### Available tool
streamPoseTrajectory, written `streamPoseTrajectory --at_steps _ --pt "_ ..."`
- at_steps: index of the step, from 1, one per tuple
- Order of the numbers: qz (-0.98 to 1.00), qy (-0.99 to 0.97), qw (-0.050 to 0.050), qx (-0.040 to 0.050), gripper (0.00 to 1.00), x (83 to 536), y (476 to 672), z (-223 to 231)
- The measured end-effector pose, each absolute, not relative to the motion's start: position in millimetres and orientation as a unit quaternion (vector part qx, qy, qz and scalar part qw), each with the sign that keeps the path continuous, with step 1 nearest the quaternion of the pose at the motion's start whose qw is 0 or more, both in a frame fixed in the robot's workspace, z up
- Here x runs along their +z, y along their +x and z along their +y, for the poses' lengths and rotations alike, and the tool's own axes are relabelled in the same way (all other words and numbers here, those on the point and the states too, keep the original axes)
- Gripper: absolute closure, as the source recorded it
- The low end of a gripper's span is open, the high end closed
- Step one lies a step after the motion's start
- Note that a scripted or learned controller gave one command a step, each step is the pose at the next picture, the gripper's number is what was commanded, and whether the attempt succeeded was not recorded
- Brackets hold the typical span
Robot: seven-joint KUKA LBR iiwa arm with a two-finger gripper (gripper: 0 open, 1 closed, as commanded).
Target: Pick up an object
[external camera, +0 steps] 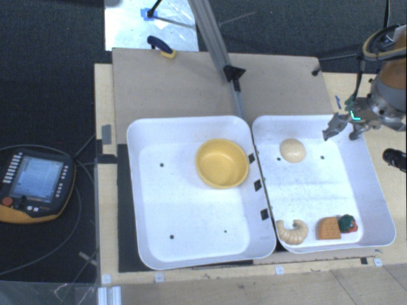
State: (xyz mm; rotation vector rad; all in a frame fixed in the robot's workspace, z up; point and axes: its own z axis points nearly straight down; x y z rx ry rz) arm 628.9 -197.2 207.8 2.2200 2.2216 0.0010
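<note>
Croissant lies well apart from pincer, seemingly empty.

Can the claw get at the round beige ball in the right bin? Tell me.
Probably yes. The claw hangs over the right bin, just right of the beige ball, which sits alone with bare floor around it.

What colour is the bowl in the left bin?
Yellow. The bowl shows clearly in the camera view, against the white bin.
</note>
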Motion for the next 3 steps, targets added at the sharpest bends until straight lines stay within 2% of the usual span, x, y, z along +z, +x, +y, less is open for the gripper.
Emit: streamPoseTrajectory --at_steps 1,3 --pt "0.707 0.707 0.0 0.0003 0.0 208 628.9 -197" --pt "0.707 0.707 -0.001 -0.0008 0.0 94 625.5 -200"
